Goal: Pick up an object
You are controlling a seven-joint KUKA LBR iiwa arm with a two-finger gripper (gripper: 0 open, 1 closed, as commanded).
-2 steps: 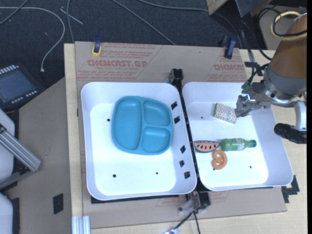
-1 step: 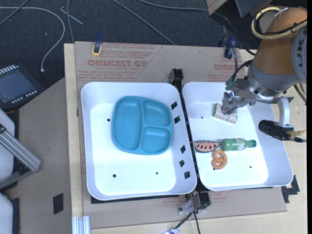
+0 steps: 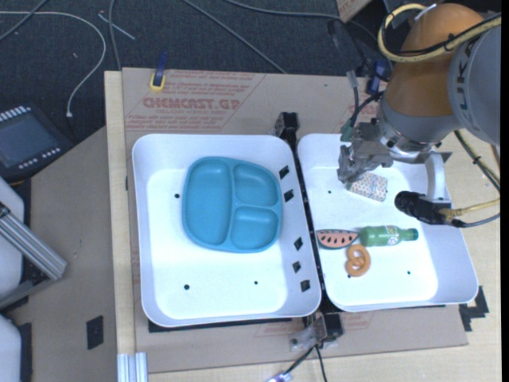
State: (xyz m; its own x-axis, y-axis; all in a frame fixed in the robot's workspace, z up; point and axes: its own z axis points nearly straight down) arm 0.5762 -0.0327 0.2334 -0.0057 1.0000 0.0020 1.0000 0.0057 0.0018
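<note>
Arm: my arm [image 3: 445, 62] comes in from the right of the camera view, over the upper part of the right bin; the orange band bulges above the wrist, and the grey wrist points down and leftward into the bin.
Cables: yellow and black cables loop over the top of the orange band, and another yellow cable runs off to the right past a black cylinder [image 3: 417, 205] hanging on a pale bracket below my wrist.
Gripper: my gripper [image 3: 351, 175] sits low in the upper-left part of the right bin, just beside the patterned packet; the wrist body hides how my fingers stand, so I cannot tell whether they are spread or closed, and I see nothing between them.
Patterned packet: a small white packet with speckled print [image 3: 371, 186] lies flat on the bin floor, right next to my gripper's lower-right side; whether we touch I cannot tell.
Green bottle: lying on its side [image 3: 386, 235] in the middle of the right bin, cap toward the right.
Watermelon slice: a toy slice [image 3: 334, 238] lies just left of the bottle's base.
Pretzel: an orange pretzel [image 3: 358, 260] lies just below the slice and bottle.
Right bin: white and shallow [image 3: 445, 281], holding all four small objects.
Left bin: white [image 3: 159, 237], holding a blue divided plate [image 3: 232, 204] with three compartments, near its centre.
Bench: brown cardboard [image 3: 203, 98] under both bins.
</note>
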